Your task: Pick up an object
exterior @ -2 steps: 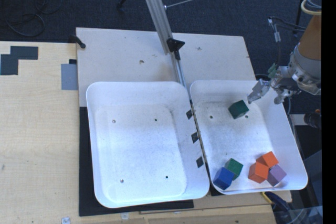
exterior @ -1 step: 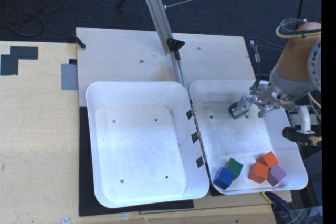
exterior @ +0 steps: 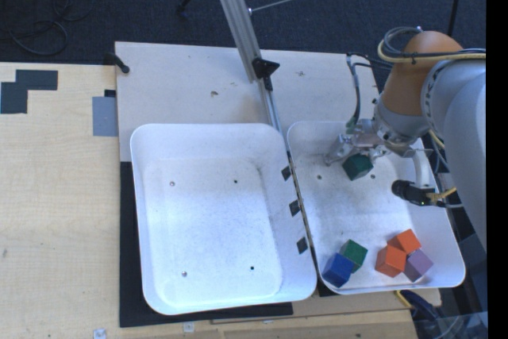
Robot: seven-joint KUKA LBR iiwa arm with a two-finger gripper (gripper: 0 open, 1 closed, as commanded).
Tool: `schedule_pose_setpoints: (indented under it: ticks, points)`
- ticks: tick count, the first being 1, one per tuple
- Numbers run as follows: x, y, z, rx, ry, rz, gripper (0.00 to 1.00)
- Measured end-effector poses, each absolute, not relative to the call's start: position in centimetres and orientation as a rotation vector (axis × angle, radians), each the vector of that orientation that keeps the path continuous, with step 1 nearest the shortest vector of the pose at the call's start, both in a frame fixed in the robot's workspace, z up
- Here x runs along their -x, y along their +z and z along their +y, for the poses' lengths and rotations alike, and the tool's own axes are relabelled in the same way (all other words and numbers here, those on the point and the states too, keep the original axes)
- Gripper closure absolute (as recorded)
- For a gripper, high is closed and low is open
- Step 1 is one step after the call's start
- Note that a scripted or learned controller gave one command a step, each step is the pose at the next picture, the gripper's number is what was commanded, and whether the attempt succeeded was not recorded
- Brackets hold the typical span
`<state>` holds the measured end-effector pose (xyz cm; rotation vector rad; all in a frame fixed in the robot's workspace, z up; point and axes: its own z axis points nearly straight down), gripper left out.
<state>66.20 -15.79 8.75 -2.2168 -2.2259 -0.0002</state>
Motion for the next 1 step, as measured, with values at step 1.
schedule_pose_setpoints:
  ticks: [1]
  points:
    - [-66.05, 10.01, -15.86, 2.214, 0.004, -2.226, 1.0]
